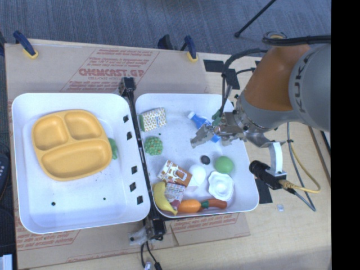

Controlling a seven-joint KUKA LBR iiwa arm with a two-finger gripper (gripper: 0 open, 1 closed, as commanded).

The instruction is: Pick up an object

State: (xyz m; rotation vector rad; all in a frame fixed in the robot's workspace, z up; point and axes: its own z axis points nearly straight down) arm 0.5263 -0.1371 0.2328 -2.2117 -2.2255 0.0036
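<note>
At the near rim of the right bin (247,204): a banana (160,198), a carrot (191,206) and a white cup (220,185) are lying packed together, with a printed snack packet (175,176) leaning on them. Any reach here is risking a two-item snag.

Mid-bin: a green ball (224,165), a small dark pebble-like piece (205,160) and a green knobbly ball (153,145) are sitting apart; round ones are likely to roll off a closing pinch.

Farther in: the gripper (203,135) is hovering over bare floor, fingers spread, pinching nothing. A blue-and-white item (197,118), the likeliest pick, is lying just beyond it, partly hidden; a descent here is risking a miss or a push.

Far corner: a patterned block (153,118) is resting near the wall.

Left bin (22,167): a yellow divided tray (72,144) is covering a green item (114,148) at its edge.
</note>
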